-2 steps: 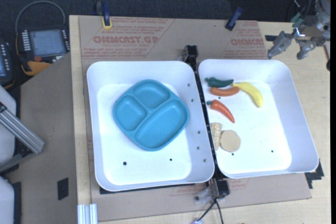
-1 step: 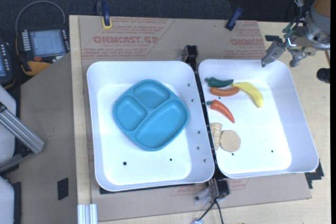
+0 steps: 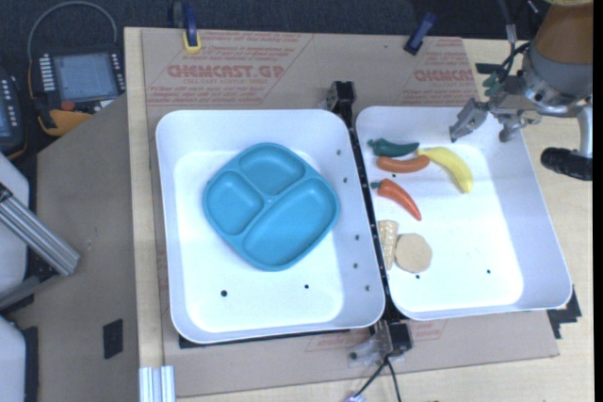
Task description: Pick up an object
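In the right bin [image 3: 509, 249] lie a yellow banana [image 3: 450, 167], a dark green pepper [image 3: 392, 147], an orange carrot-like piece [image 3: 402, 164], a red chili [image 3: 399, 197], a pale corn cob [image 3: 387, 243] and a tan round cookie [image 3: 413, 253]. My gripper [image 3: 490, 122] hangs over the bin's far right corner, up and to the right of the banana. Its fingers are spread open with nothing between them.
The left bin [image 3: 188, 287] holds a blue divided plate [image 3: 271, 204]. A clamp [image 3: 340, 96] sits between the bins at the back. A pendant with a screen [image 3: 83, 75] lies off the bench at far left.
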Motion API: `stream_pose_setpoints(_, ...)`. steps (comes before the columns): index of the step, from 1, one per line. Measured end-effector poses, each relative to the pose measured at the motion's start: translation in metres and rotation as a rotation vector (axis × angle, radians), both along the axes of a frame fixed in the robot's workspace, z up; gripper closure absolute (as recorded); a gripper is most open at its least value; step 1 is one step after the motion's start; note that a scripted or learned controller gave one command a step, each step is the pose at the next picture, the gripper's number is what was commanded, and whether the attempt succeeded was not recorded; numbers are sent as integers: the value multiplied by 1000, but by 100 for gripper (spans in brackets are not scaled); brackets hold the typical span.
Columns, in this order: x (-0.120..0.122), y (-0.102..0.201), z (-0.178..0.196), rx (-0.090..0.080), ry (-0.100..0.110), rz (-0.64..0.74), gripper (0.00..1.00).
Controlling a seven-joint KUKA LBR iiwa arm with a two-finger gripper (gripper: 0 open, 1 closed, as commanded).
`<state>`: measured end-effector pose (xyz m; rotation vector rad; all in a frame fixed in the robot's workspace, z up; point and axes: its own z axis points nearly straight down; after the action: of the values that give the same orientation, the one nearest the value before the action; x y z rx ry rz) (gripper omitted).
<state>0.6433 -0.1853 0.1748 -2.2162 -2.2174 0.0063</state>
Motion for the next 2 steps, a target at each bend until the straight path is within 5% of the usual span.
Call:
stream_pose_setpoints(1, 4, 0, -44, 0, -2, 1, 0)
stream_pose_setpoints(2, 6, 0, -30, -3, -9, 2, 100)
